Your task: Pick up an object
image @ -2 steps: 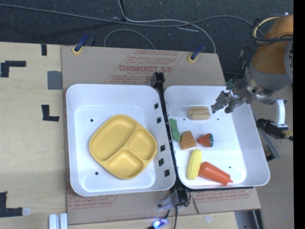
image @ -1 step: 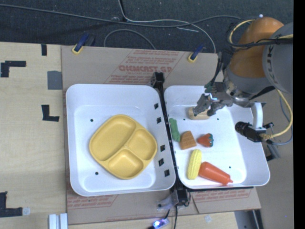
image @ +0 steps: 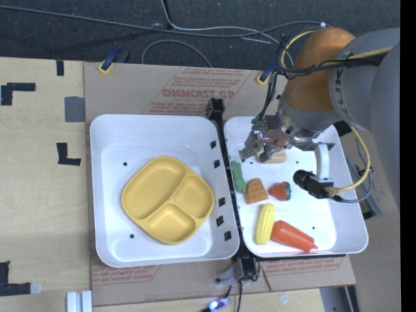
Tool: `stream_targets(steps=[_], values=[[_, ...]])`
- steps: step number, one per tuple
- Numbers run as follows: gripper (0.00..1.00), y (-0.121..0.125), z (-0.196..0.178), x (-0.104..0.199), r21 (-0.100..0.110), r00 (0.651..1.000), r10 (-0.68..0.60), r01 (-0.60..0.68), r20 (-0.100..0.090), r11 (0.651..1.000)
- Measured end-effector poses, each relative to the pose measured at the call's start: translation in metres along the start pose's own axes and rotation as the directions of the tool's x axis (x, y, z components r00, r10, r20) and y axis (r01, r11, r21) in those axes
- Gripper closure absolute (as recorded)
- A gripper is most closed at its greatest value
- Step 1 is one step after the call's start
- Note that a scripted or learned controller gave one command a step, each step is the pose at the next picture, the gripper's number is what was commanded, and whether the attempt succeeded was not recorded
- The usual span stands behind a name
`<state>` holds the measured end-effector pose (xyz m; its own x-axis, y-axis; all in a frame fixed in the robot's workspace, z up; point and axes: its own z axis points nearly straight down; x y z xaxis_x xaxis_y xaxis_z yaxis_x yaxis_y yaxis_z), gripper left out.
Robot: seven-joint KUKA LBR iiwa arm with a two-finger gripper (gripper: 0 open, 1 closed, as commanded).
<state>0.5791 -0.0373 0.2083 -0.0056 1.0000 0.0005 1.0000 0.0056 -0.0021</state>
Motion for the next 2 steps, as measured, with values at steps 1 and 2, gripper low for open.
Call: stream_targets(steps=[1, 2], values=[[1.00, 0.004, 0.008, 0.055, 0.001, 1.000, 0.000, 0.000, 0.000, 1.000], [1.00, 0.000, -0.002, 0.117, -0.001, 1.000, -0.002, 0.002, 0.000, 1.000]])
